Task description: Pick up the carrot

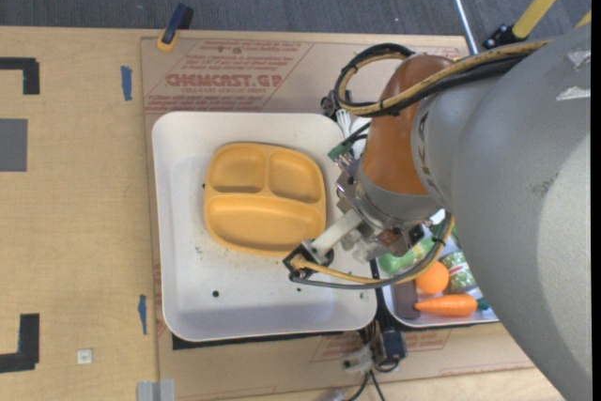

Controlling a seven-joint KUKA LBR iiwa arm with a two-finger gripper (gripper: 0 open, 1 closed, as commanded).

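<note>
Smooth grey arm point(526, 183), tapered orange carrot point(447, 305)

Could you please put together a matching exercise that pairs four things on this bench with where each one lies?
Things
1. carrot
2. yellow divided plate
3. orange ball
4. blue clip

Places
A. lying in the left bin
B. outside both bins, at the far side of the bench
C. in the right bin, along its near rim
D. in the right bin, just behind the carrot

Pairs: 1-C, 2-A, 3-D, 4-B
</note>
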